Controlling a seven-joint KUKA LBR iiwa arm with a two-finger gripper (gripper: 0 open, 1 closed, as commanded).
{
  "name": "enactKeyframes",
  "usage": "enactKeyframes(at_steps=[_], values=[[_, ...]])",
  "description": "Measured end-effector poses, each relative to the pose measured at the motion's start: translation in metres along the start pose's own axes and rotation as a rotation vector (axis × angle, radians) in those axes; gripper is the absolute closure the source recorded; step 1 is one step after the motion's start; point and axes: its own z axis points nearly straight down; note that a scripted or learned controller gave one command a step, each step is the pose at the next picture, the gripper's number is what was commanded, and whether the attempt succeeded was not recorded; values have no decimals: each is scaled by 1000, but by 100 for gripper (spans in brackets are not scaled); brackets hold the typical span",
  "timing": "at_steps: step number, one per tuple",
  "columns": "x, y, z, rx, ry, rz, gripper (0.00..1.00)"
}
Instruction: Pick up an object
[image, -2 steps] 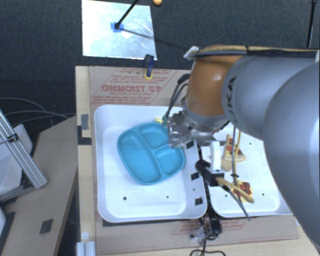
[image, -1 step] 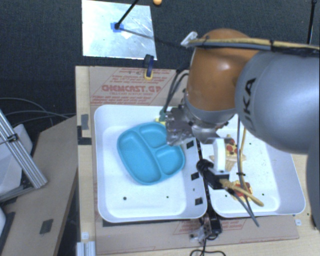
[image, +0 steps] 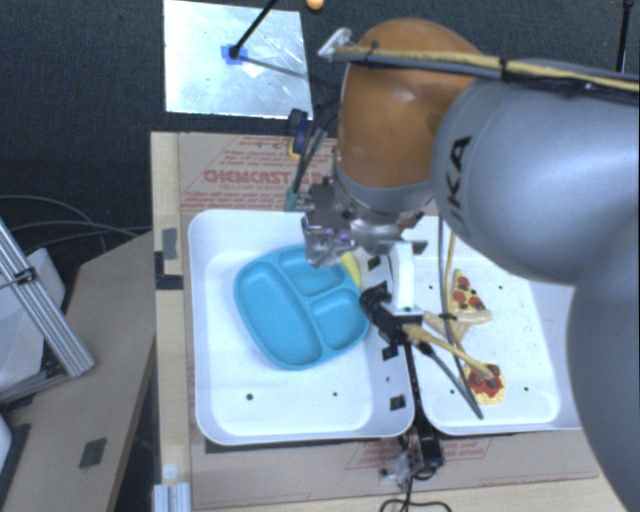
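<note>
Blue tray (image: 298, 312): one blue plastic tray with three sections. It lies flat in the left bin, up near the wall between the two bins.

Bins: two white bins side by side. The left bin (image: 290, 410) holds the blue tray. The right bin (image: 525, 395) holds the toy food.

Arm (image: 520, 150): one big grey arm with an orange band. It hangs over the far side of the bins, above the blue tray's top corner.

Gripper (image: 325, 250): one metal gripper. It points down at the top right corner of the blue tray, right at the tray's edge. I cannot tell how far apart its tips are, or if it has hold of anything.

Yellow thing (image: 350, 268): one small yellow bit sits just beside the gripper, at the blue tray's top right corner. It is too hidden to say what it is.

Pizza slices: two toy pizza slices lie in the right bin, well away from the blue tray. One pizza slice (image: 466, 298) is farther back, one pizza slice (image: 486, 381) is closer to the front.

Sticks (image: 452, 347): a few thin sticks and a black rod cross each other between the blue tray and the pizza slices.

Writing: the cardboard (image: 240, 175) behind the blue tray has red letters that look like "CHEMCAST". The grey arm has big black letters, partly cut off, that look like "KA".
</note>
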Motion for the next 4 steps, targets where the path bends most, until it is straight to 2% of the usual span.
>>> enactKeyframes(at_steps=[1, 2, 3, 4], values=[[-10, -60, -41, 4, -1, 0, 100], [17, 10, -212, -15, 4, -1, 100], [-14, -61, -80, 14, -4, 7, 100], [-54, -57, -119, 1, -1, 6, 100]])
